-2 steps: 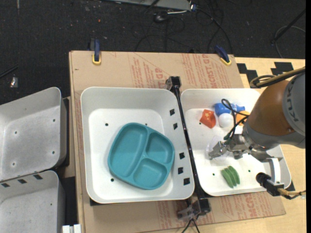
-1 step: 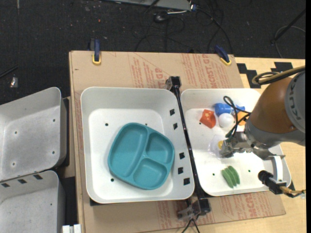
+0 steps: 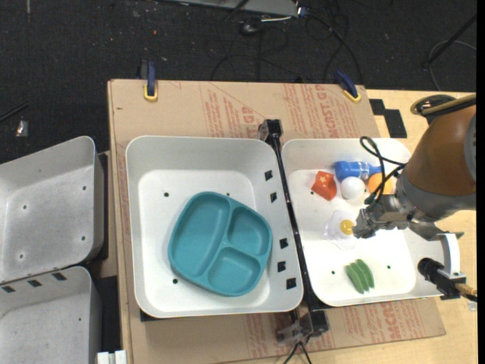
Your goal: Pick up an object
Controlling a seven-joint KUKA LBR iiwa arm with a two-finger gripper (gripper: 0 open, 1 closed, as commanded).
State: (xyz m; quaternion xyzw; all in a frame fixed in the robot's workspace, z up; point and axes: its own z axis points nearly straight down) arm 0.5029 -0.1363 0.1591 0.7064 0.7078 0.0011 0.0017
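I work in a robotics lab: my worktop point(image 3: 197, 105) is a printed cardboard sheet held by clamps point(image 3: 151, 82), two white bins point(image 3: 144, 158) sit on it, and loose cables point(image 3: 318, 21) trail over dark speckled floor point(image 3: 61, 36).

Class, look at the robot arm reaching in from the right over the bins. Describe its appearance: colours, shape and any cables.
The arm is bulky and rounded, with a broad orange-brown band above a grey wrist section. Black cables loop beside the wrist. The gripper is a small dark grey metal assembly.
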